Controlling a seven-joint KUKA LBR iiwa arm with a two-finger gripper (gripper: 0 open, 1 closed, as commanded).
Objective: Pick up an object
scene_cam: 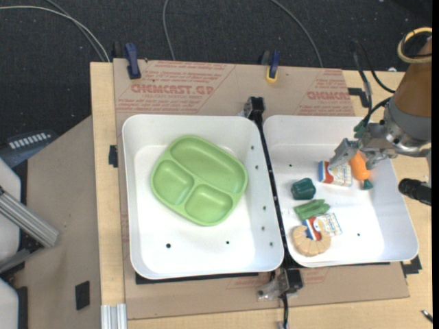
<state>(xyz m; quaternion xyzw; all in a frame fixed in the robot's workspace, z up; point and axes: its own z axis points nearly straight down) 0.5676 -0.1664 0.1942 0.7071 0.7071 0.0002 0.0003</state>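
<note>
The end effector (355, 157) hangs over the upper right part of the right bin (384, 247); whether it is open or closed cannot be told. An orange carrot-like toy (361, 167) lies right at it, touching a small red-and-white packet (337, 175). Further down the bin lie a dark green block (303, 188), a green pod (312, 208) and a round biscuit-like piece (311, 240) beside a striped packet (326, 224). The left bin (140, 252) holds a green divided plate (199, 179).
</note>
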